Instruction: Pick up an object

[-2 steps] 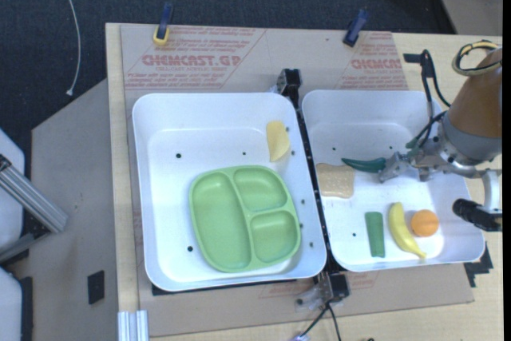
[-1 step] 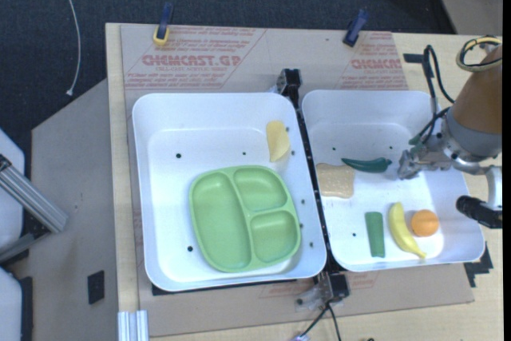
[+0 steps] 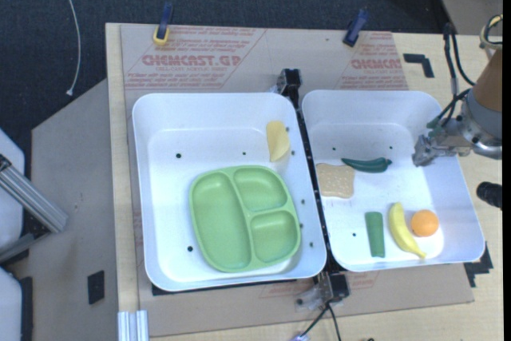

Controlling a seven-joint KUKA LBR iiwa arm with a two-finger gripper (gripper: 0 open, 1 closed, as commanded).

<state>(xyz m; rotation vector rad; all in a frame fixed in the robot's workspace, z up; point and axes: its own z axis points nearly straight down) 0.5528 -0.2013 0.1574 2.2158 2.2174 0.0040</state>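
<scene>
- The left bin (image 3: 152, 172) holds a green divided plate (image 3: 243, 216) with three compartments, lying toward the bin's near edge and filling much of its floor.
- A pale yellow wedge (image 3: 277, 140) (it looks like a slice of something, though what it is I cannot tell) lies near that bin's far right corner, close to the right wall and just beyond the plate's far rim.
- The right bin (image 3: 455, 196) carries five things, all lying flat on its floor.
- A dark green pepper (image 3: 367, 164) lies about midway across, toward the far half of the bin.
- A beige slice of bread (image 3: 335, 181) sits against the bin's left wall, just nearer than the pepper.
- A green stick (image 3: 374, 234) lies near the near edge, lengthwise front to back.
- A yellow banana (image 3: 402, 231) lies just right of the stick, and an orange (image 3: 424, 223) touches the banana's right side, by the near right corner.
- The gripper (image 3: 431, 149) hangs over the bin's right edge, in its far half, with the arm (image 3: 487, 104) coming in from the right.
- How its fingers stand cannot be told at this size and angle; nothing is seen between them.
- The pepper is the nearest thing to the fingers, lying apart to their left; the orange and banana lie well toward the near edge from them.
</scene>
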